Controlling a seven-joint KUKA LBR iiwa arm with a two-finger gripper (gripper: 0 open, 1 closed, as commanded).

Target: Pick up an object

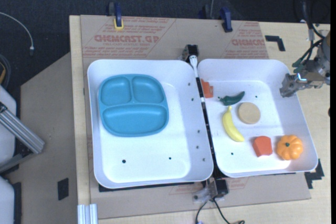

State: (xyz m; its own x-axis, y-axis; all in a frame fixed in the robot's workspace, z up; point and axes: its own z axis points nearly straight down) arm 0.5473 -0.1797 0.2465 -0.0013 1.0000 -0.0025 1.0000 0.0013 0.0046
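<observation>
A: What sits in the bins?
B: A blue plate (134, 105) in the left bin (105, 165); the right bin (273, 73) holds a banana (231, 125), pumpkin (290, 147), round biscuit (249, 113), red block (262, 146), green pepper (232, 97).
A: And the gripper (294, 84)?
B: At the right bin's right edge; its jaws can't be made out.

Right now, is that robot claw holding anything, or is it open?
Gripper: cannot be told whether open or closed. It sits at the right bin's right rim, with nothing seen in it; the toy food lies in the bin, apart from it.
</observation>
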